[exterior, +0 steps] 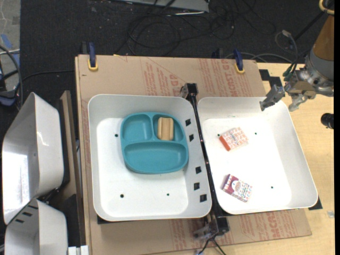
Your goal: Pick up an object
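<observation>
Step in hand: approach; nothing is being carried, and no object is lying between the fingers.
Hand (pixel 282 96): hovering over the far right corner of the right bin (pixel 297 158), fingers spread apart and released.
Candidate objects: a red-and-white pack (pixel 233 138) is lying in the upper middle of the right bin; a second small pack (pixel 236 187) is lying nearer the front edge, well apart from the first.
Other candidate: a tan block (pixel 166 128) is sitting in the upper right compartment of a teal tray (pixel 154 143) in the left bin (pixel 106 158).
Nearest target: the red-and-white pack, in my judgement.
Next move: the hand is needing to travel left and toward the front, centre over that pack, descend with fingers straddling it, then clench.
Risk: the pack is lying flat and low, so the fingers may be sliding over it.
</observation>
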